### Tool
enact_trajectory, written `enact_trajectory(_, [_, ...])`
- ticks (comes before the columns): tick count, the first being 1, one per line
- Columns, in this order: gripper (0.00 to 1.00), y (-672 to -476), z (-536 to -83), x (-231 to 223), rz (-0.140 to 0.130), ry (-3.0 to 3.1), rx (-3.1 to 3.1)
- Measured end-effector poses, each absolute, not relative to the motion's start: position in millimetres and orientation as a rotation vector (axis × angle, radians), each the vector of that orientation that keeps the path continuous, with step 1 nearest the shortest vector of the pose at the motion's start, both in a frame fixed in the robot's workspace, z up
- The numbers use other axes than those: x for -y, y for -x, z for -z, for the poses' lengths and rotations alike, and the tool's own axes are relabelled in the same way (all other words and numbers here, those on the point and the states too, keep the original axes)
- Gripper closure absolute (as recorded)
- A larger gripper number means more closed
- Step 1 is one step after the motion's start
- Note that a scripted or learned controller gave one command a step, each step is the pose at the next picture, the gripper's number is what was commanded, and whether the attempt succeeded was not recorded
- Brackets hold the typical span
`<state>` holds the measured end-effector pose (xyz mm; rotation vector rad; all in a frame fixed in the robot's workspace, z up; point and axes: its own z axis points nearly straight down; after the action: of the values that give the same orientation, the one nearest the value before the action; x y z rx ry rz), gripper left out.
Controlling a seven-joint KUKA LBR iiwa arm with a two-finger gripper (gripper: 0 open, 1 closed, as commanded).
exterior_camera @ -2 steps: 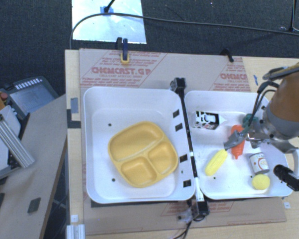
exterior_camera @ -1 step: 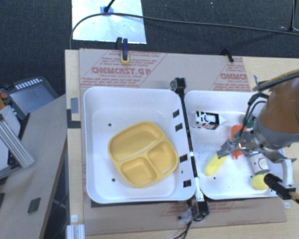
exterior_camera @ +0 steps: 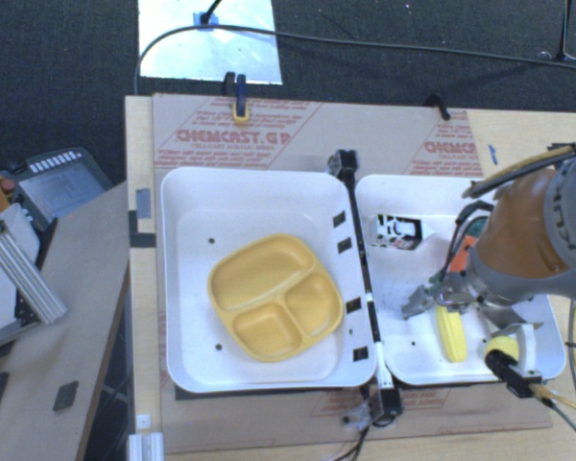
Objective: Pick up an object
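In the right bin (exterior_camera: 403, 368) a long yellow object (exterior_camera: 451, 336) lies near the front wall, pointing front to back. My gripper (exterior_camera: 434, 299) hangs low just over its far end, below the grey arm with its orange band (exterior_camera: 518, 233). Whether it touches the yellow object cannot be made out. A small black-and-white object (exterior_camera: 398, 229) lies at the back left of the same bin. A bit of orange and teal (exterior_camera: 468, 230) peeks out from behind the arm.
The left bin (exterior_camera: 187, 257) holds a yellow divided plate (exterior_camera: 274, 296). A black-marked divider (exterior_camera: 357, 267) separates the two bins. Cables and a yellow-black fitting (exterior_camera: 507, 355) hang at the arm's front side. A clamp (exterior_camera: 240, 99) sits on the board at the back.
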<state>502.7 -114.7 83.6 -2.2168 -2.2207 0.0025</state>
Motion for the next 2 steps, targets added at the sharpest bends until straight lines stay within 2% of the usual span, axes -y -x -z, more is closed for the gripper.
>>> enact_trajectory(1, [0.00, -503.2, -84.4, 114.6, 0.001, 2.220, 2.222])
enact_trajectory(2, [1.00, -504.1, -95.3, 114.7, 0.004, 2.221, 2.224])
